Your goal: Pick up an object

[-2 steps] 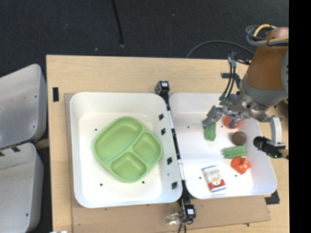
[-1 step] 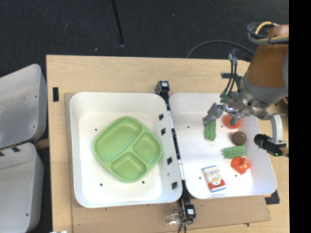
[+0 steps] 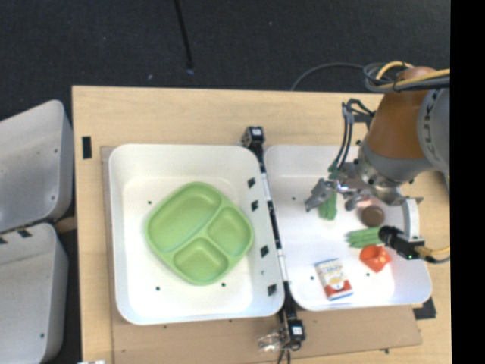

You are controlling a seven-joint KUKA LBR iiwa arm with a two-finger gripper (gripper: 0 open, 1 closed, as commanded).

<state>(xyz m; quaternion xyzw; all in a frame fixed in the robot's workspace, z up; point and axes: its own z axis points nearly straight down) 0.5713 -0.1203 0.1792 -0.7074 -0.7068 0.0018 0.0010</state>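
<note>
Green toy piece (image 3: pixel 327 208) lies in the right bin (image 3: pixel 303 279), in its upper middle part, directly under the gripper (image 3: pixel 326 196). You can see grey fingers reaching down at it, but you cannot tell from this slant whether they are spread or closed, or whether they grip it at all. It looks like small moulded plastic: light, stiff, probably a little slick, so you would do best to pinch it across its narrow width, near its middle.

Count the right bin: one green piece under the gripper, one second green piece (image 3: pixel 364 237) lower and to the right, one brown round object (image 3: pixel 372 215) between them and the arm, one orange-red object (image 3: pixel 374 258) beside the second green piece, and one small box (image 3: pixel 333 278) printed in white, blue and red near the front wall. That makes five things. The left bin (image 3: pixel 129 294) holds one green divided plate (image 3: pixel 199 232) with three compartments.
</note>
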